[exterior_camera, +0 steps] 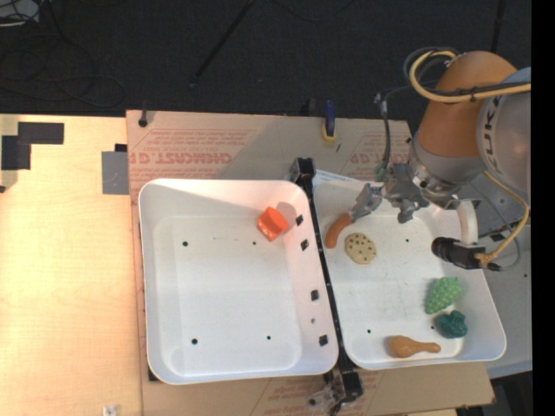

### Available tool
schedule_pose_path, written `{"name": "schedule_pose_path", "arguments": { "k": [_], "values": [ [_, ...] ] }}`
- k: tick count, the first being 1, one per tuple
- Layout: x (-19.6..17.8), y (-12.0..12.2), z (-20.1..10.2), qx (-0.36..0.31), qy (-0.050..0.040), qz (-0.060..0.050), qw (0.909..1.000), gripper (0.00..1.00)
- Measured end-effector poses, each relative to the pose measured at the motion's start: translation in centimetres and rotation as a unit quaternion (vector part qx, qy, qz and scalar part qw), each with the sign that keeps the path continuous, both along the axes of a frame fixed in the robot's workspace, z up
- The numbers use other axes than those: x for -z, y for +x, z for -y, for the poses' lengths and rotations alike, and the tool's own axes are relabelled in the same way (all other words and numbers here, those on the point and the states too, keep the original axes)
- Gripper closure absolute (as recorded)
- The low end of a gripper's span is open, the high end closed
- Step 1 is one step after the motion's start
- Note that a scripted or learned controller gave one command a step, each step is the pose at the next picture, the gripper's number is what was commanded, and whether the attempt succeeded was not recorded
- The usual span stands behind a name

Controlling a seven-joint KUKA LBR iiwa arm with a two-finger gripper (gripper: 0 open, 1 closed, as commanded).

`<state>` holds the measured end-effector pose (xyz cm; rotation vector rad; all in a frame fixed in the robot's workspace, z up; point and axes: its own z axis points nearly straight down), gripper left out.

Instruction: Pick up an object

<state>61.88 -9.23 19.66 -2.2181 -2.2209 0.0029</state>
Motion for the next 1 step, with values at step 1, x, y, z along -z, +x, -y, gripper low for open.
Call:
{"name": "schedule_pose_path", "arguments": {
  "k": [1],
  "values": [
    [1.03,-5.45,-2.48,0.001,0.0007,-0.003,1.0,0.0]
  ]
}}
